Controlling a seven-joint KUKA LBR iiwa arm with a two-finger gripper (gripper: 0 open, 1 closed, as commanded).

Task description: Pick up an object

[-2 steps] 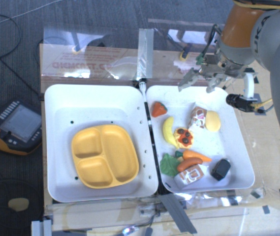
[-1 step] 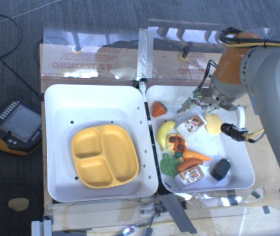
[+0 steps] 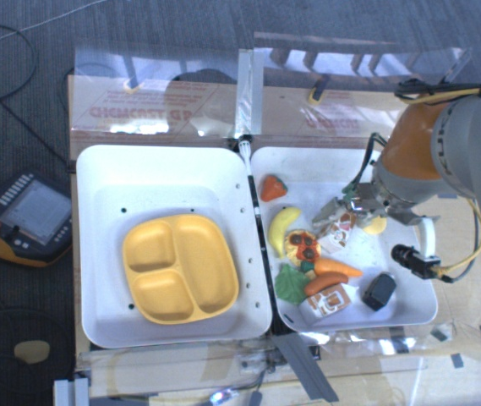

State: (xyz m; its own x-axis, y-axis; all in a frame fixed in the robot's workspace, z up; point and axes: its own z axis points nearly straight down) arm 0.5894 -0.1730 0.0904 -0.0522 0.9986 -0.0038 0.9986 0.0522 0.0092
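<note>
Reaching in from the right edge of the right bin (image 3: pixel 430 311), the gripper (image 3: pixel 347 212) hangs low over the middle of that bin, above a small packet (image 3: pixel 339 230) with red and white print. Whether it grips anything I cannot tell, because the wrist hides its tip from this slanted view.

The packet lies directly under the gripper, a little toward the near side, so I judge it the likeliest object for the pick. Its long axis cannot be read clearly. Just beside it, toward the divider between the bins, lies a banana (image 3: pixel 282 225), with its long axis running roughly from the far edge toward the near edge. A strawberry (image 3: pixel 273 187) sits near the far left corner of this bin. Toward the near edge lie a carrot (image 3: pixel 336 268), pointing toward the right edge, a green leafy toy (image 3: pixel 289 284) and a small carton (image 3: pixel 329 299). A black block (image 3: pixel 379 291) rests near the near right corner.

The left bin (image 3: pixel 105 176) carries a yellow divided plate (image 3: pixel 180 266) (well apart from the arm).
</note>
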